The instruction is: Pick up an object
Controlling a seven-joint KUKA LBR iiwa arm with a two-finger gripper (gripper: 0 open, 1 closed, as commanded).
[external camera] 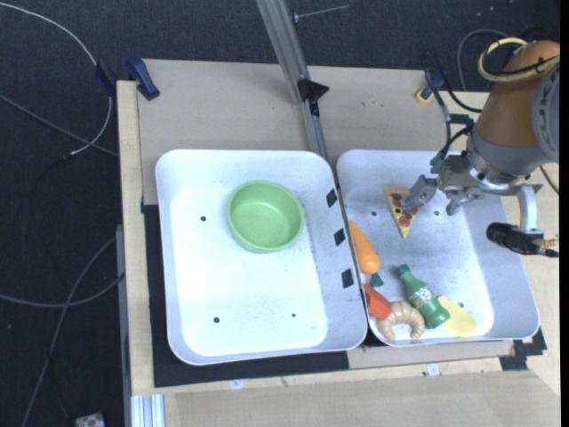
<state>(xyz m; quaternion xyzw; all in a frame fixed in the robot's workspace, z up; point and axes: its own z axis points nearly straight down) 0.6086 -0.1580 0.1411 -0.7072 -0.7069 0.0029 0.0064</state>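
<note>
My gripper hangs over the back of the right bin, its fingers open with nothing between them. Its left finger sits just over the right edge of a toy pizza slice, which lies flat on the bin floor. An orange carrot lies along the bin's left wall. In the front corner sit a green bottle, a tan croissant, a red piece and a yellow piece, packed close together.
A green bowl stands in the left bin. A slanted metal pole comes down to the divider between the bins. A black fitting on the arm sticks out over the right bin's right side.
</note>
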